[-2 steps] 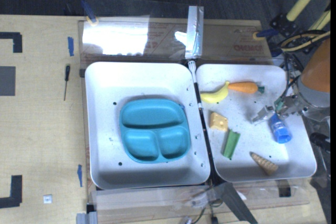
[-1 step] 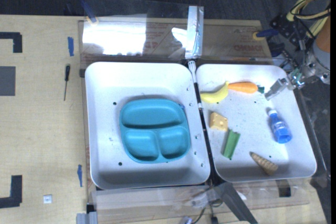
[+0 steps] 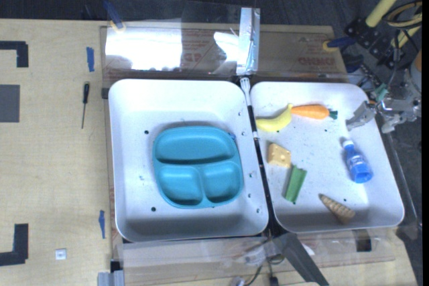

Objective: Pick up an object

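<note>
In the camera view, the gripper [image 3: 367, 114] sits at the upper right rim of the right bin [image 3: 395, 201], a grey metal tip poking in over the bin's edge; the parts behind it blur into cables and metal, and whether it is open or closed cannot be told. Nothing is visibly in its grasp.

Nearest to it lies the blue bottle [image 3: 356, 161], on the bin floor just below and slightly left. The carrot [image 3: 311, 112] lies to the left of the gripper along the bin's top side, touching the tip of the banana [image 3: 276, 120]. Further toward the middle sit a yellow cheese wedge [image 3: 279, 155] and a green block [image 3: 294, 184], with an ice cream cone [image 3: 336, 207] near the lower edge.

The left bin [image 3: 127, 104] bears a blue divided plate [image 3: 198, 166].
</note>
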